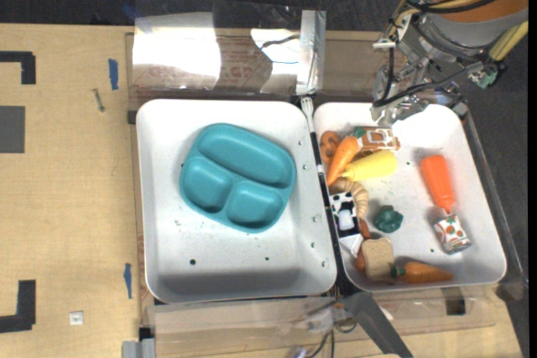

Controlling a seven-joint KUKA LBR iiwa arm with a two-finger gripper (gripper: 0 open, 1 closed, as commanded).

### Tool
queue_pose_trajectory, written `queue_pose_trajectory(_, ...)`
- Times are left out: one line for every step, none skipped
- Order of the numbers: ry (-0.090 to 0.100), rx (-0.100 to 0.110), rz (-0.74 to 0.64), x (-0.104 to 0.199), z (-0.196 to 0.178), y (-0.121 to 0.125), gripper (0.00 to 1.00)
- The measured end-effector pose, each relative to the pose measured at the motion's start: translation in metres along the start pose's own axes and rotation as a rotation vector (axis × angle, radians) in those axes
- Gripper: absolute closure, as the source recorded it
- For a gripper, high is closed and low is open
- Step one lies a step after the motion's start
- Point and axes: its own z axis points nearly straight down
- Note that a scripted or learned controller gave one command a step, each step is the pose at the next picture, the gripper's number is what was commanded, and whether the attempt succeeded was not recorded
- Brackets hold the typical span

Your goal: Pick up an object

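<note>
Overhead, gripper (401, 101) above right bin (482, 205)

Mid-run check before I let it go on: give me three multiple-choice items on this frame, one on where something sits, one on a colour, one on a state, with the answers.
1. Where does the divided tray lie?
A. in the left bin
B. in the right bin
C. on the bench outside the bins

2. What colour is that tray?
A. red
B. teal
C. black

3. How does the gripper stand toward the toys?
A. pressed down on the carrot at the near edge
B. lifting the yellow toy clear of the bin
C. over the far edge of the right bin, beyond the pile

Answers:
1 A, it lies on the floor of the left bin.
2 B, its whole surface is teal.
3 C, it hangs at the far rim of the right bin, while the yellow toy and the carrot lie on the bin floor.
</note>
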Motion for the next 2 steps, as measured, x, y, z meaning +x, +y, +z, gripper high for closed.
queue_pose_trajectory(-0.001, 0.002, 0.113, -0.016, -0.024, -0.016, 1.0)
queue_pose_trajectory(0.007, -0.004, -0.036, 0.049, 0.026, 0.007, 1.0)
